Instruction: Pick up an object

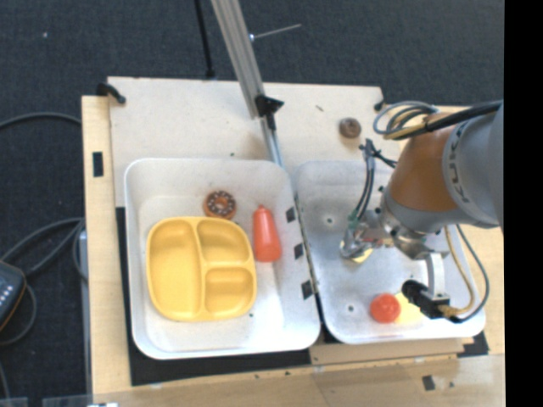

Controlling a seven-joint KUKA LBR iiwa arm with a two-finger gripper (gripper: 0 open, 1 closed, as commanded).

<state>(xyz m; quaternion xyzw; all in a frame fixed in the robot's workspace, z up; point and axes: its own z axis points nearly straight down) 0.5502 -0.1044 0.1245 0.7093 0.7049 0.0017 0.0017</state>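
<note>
The arm reaches in from the right, and its gripper (357, 249) hangs low over the middle of the right bin (331, 202), pointing down at the bin floor. A small pale yellowish patch shows right at its tip; what that patch is stays unclear. A red ball (384, 308) lies near the right bin's front edge, touching a pale yellow object (409, 314) on its right, a little in front of the gripper. In the left bin (161, 172) sit a yellow divided plate (202, 268), a small brown donut (220, 203) and an orange-red bottle-shaped object (266, 234).
A metal pole (242, 53) slants up from the back of the bench between the bins. A small brown round object (349, 127) lies on the bench behind the right bin. Cables (405, 117) loop around the arm's wrist. A black part (424, 297) of the arm hangs beside the yellow object.
</note>
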